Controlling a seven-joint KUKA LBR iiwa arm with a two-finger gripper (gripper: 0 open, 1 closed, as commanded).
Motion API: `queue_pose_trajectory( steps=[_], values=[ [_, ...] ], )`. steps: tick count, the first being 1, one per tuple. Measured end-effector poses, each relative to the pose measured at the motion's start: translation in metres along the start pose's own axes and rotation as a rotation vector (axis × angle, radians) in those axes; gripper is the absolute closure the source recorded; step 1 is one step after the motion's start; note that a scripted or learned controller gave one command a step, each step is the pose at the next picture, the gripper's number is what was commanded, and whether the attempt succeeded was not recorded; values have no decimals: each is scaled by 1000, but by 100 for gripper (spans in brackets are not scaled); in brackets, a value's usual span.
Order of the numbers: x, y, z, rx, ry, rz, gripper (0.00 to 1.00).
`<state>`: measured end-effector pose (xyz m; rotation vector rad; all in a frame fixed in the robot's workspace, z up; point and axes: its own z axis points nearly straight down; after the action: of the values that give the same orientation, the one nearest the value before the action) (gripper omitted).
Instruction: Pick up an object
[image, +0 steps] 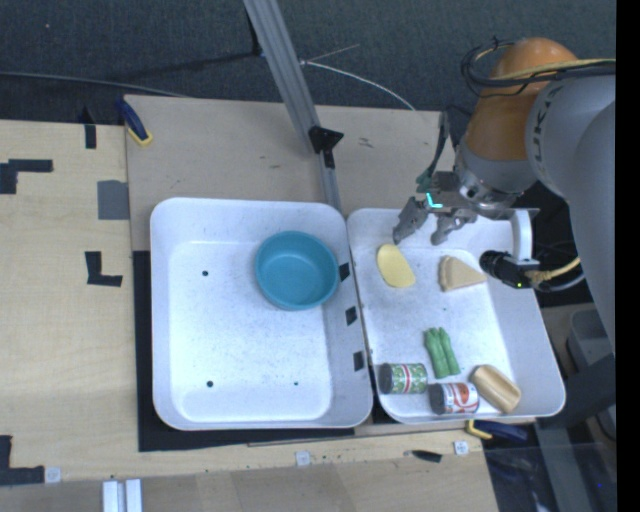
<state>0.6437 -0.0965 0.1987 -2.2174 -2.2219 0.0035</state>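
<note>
Gripper (422, 229): fingers spread, holding nothing, above right bin's (525, 335) far edge; yellow piece (395, 267) just beneath; best descend straight, fingers straddling it, then close.

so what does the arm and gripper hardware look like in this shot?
The arm is a bulky, rounded grey casing with a glossy orange band above the wrist. Thin dark cables loop over the band. The gripper is metallic grey with two fingers and a small teal light on its body. A white bracket with a black fitting and a yellowish cable sits beside the wrist.
</note>
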Motion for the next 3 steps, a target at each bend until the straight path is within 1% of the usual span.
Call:
queue_pose_trajectory(
  steps=[1, 2, 3],
  values=[
    [0, 1, -1, -2, 0, 0, 0],
    [3, -2, 64, 4, -1, 0, 0],
    [4, -1, 110, -5, -3, 0, 0]
  ],
)
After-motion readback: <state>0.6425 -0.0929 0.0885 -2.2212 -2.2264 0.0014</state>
